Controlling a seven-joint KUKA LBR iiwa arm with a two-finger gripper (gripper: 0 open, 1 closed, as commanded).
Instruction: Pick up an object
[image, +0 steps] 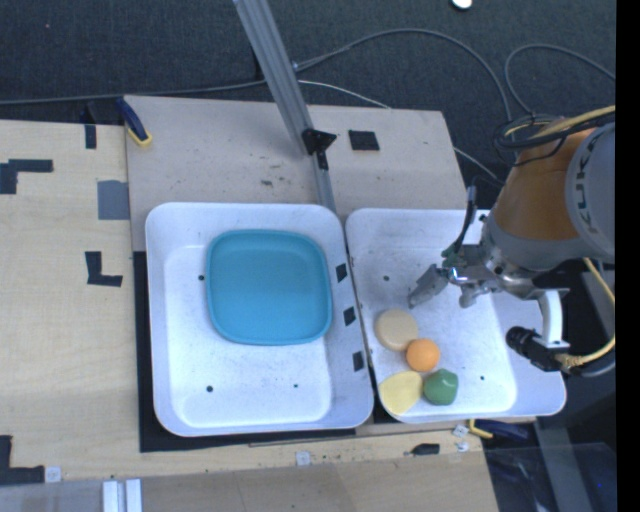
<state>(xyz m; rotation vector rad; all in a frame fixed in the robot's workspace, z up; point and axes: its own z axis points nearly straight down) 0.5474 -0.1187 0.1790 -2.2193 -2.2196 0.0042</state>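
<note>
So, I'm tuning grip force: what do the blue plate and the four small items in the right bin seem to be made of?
The blue plate looks like smooth moulded plastic: even colour, soft sheen, rounded corners. The beige disc, orange ball, yellow piece and green piece look like plastic toy food, matte and uniformly coloured, though rubber or foam cannot be ruled out. Both bins appear to be scuffed white plastic.

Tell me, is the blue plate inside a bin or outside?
Inside. The blue plate lies flat in the left bin, white floor showing all around it.
</note>
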